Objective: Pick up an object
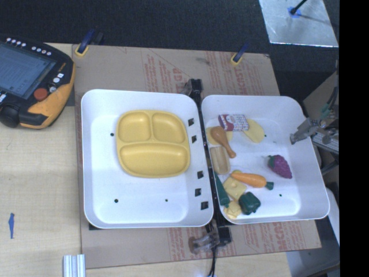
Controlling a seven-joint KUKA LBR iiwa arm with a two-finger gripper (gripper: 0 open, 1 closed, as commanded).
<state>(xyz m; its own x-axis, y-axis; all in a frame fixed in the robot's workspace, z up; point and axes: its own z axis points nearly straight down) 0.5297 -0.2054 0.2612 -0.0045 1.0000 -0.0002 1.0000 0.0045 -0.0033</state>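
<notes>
Gripper (300, 135) at three o'clock over right bin (294, 111), jaw state impossible to tell; purple grapes (280, 165) near, toward seven o'clock; carrot (249, 179) beyond.

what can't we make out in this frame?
- Gripper: camera view, cut off by the right edge; finger state unreadable.
- Label on the small packet: too small to read.
- Yellow pieces in the right bin: partly covered by the carrot and green pepper; shapes unclear.
</notes>
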